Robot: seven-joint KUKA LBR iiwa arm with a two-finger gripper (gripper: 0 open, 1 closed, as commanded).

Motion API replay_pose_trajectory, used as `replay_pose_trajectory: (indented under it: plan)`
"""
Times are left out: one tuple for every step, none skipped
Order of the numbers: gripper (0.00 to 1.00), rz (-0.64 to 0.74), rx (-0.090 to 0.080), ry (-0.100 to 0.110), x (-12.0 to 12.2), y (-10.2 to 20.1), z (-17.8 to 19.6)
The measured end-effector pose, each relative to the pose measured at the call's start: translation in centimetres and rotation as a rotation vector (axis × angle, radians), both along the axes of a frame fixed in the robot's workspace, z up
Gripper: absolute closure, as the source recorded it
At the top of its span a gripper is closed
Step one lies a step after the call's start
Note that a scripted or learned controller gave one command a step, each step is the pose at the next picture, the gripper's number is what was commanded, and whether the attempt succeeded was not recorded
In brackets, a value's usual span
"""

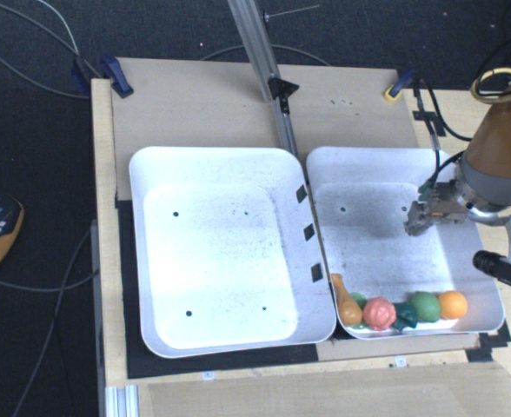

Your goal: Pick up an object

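Along the right bin's (360, 176) near wall, small toy fruits (403, 309) huddle, seemingly light, smooth and roll-prone, best pinched across their middles; the claw (422, 215) hovers behind them, grip state indiscernible.

You have two bins side by side on the desk (195, 102): the left bin (151, 168) and the right bin (360, 159), touching along their inner edges. In the right bin, five objects lie in a row along the near wall: a gourd-shaped piece (346, 302) leftmost, then a round lumpy piece (378, 313), a small piece (406, 316), a ball (426, 306) and another ball (453, 303) rightmost. The gripper (419, 215) hangs over the right bin's far-right part, behind the row and well apart from it.
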State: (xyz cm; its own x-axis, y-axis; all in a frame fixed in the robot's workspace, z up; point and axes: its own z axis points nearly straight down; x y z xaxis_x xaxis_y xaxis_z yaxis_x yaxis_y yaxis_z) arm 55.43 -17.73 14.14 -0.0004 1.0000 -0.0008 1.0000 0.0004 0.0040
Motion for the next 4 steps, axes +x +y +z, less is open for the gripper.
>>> replay_pose_trajectory:
  plan:
    - [1.00,-0.001,-0.001,-0.001,-0.7,-0.6,5.1]
    - [1.00,0.000,0.000,0.001,-0.7,-0.6,7.6]
    - [1.00,0.005,0.002,0.002,0.8,4.6,8.9]
    - [1.00,0.004,0.002,0.004,1.8,9.1,8.1]
